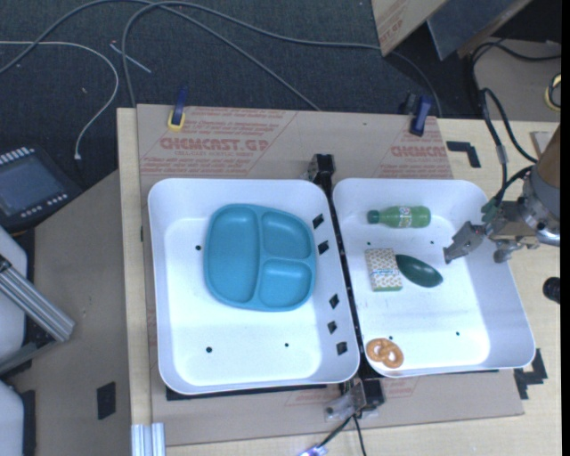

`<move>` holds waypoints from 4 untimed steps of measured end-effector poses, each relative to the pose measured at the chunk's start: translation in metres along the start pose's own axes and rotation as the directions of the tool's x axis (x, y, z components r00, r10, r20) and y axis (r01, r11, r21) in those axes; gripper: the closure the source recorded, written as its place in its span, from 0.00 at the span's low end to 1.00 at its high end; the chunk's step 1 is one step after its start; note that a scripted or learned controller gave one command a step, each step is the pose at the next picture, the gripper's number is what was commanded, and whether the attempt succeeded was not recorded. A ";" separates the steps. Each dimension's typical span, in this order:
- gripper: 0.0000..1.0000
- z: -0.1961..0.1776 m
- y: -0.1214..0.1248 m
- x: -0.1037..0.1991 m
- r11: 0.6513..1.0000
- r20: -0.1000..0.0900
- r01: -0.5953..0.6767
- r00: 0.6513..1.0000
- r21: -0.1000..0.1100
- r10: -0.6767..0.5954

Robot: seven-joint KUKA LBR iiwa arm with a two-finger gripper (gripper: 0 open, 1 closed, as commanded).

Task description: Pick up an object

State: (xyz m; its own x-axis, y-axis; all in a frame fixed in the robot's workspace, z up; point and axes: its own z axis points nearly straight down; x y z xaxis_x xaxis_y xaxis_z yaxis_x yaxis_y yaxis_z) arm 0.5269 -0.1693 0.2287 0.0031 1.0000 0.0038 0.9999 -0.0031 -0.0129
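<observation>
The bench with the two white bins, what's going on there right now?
A grey robot arm reaches in from the right, its gripper hovering over the right bin, open and holding nothing. That bin holds a green bottle, a dark green oval object, a small patterned box touching it, and a pretzel at the near edge. The left bin holds a blue divided plate. Nothing has been picked up yet.

A brown cardboard-covered bench [258, 134] printed with red lettering stands on dark blue-grey carpet floor [267, 53]. Thin pale cables [107, 62] loop over the carpet. Two blue clamps [178, 111] grip the bench's far edge; a cardboard box [401, 22] sits beyond.
</observation>
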 end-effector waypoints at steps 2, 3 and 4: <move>0.00 0.038 0.007 -0.004 1.000 0.001 0.003 1.000 -0.008 -0.003; 0.00 0.100 0.005 0.002 1.000 0.000 0.004 1.000 -0.005 -0.004; 0.00 0.147 0.005 0.003 1.000 0.001 0.003 1.000 -0.007 -0.003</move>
State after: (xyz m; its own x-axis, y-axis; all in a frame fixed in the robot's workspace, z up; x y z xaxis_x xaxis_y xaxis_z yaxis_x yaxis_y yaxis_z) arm 0.5297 -0.1657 0.0821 0.0000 1.0000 0.0031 1.0000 0.0000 -0.0060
